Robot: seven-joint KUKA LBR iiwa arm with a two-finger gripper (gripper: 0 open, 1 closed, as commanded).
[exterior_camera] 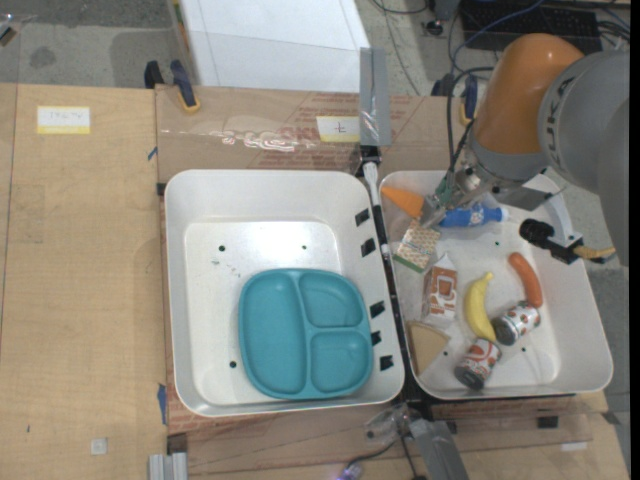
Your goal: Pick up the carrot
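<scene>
A: Since the grab turns on which way the carrot (404,200) lies from the gripper (440,205), what's seen?

B: Carrot's seen just to the gripper's left in the camera view, at the upper-left corner of the right bin (590,353), hard by the wall shared w/ the left bin (185,298). Long axis is judged to run left-right w/ a slight downward slant toward the gripper, near end almost met by the tip.

A: Gripper state?

B: Can't be told; tip is too small and crowded by a blue bottle (472,215) just right of it. Nothing is seen held.

A: Anything in the way?

B: A small packet (418,248) is seen just below the gripper. Prob. a short shift left is needed, judged only.
</scene>
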